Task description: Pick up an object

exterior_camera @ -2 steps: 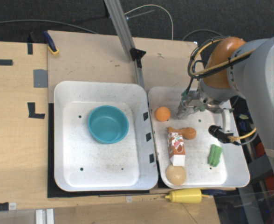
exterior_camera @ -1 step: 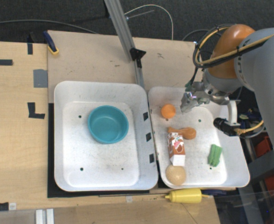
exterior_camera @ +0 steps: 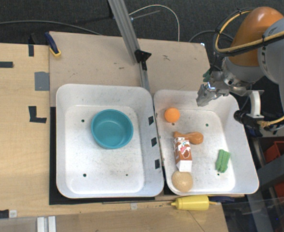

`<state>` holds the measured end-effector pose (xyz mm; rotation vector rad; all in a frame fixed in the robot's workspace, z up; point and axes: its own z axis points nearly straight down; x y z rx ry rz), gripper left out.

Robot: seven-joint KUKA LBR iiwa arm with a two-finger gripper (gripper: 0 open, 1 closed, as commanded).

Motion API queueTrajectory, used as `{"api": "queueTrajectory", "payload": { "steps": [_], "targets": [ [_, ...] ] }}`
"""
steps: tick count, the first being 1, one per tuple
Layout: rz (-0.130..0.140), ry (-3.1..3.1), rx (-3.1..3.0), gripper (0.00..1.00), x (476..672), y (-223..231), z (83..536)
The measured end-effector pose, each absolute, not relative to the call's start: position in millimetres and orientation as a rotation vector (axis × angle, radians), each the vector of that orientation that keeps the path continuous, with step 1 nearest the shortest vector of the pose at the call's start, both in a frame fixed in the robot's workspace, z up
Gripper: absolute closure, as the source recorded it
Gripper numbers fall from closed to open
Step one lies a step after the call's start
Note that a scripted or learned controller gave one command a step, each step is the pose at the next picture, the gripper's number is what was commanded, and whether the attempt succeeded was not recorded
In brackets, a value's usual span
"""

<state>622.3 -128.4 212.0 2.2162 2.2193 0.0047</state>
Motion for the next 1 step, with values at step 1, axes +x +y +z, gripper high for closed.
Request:
{"api": "queueTrajectory", "payload": {
  "steps": [1],
  "targets": [
    [0.004, 2.221, 2.216, 1.00, 633.1, -128.2, 261.9]
  ]
}}
